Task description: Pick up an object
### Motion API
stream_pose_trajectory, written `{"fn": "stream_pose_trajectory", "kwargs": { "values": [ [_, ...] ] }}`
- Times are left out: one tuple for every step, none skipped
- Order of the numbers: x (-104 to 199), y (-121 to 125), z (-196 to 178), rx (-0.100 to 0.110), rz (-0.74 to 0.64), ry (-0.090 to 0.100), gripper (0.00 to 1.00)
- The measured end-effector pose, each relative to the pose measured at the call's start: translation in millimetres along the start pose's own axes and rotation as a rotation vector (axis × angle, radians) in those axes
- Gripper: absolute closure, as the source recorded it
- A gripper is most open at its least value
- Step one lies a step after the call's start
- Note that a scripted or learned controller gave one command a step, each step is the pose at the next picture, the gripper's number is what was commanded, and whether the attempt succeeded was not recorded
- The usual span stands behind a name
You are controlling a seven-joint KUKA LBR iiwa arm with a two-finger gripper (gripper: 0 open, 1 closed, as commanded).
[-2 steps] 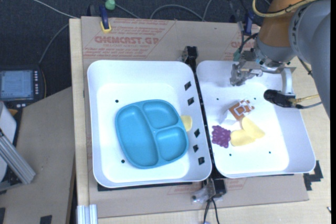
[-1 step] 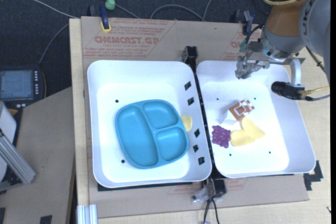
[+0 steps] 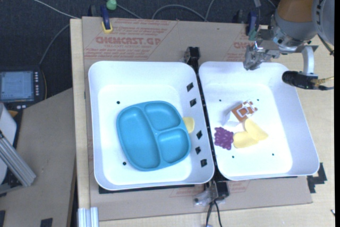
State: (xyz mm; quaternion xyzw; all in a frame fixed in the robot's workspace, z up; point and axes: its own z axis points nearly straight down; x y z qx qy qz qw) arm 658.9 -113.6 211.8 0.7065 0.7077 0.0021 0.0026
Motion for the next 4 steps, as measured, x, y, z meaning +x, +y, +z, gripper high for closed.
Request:
{"fn": "stream_pose_trajectory", "kwargs": {
  "values": [
    [0,1,-34,0.002,0.0,0.0,1.0],
    [60,-3,-25,0.009,-0.004,0.003,1.0],
    [110,-12,-14,0.01,-0.003,0.003,1.0],
    [163,-22,-25,0.009,-0.003,0.003,1.0]
  ]
}}
